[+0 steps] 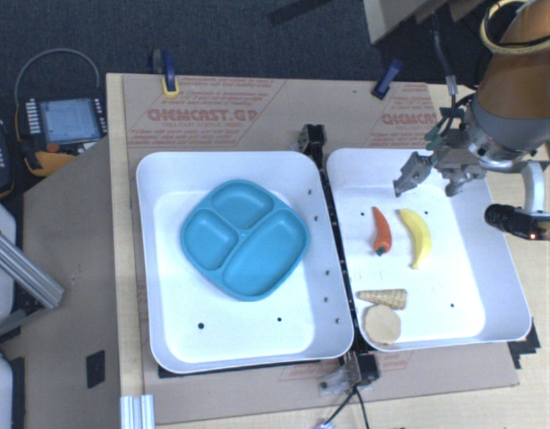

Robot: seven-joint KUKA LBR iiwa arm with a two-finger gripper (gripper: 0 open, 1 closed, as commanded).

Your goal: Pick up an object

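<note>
Gripper (433,179) with fingers apart over right bin (489,284), above carrot (381,229), banana (417,235), nothing held

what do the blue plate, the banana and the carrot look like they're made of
Blue plate: looks like moulded plastic, matte, one even colour, with three smooth rounded compartments.
Banana: probably a plastic toy; uniform yellow with no spots, faint sheen.
Carrot: likely a plastic toy too; flat orange-red body with a darker tip, though it is too small to be sure.
</note>
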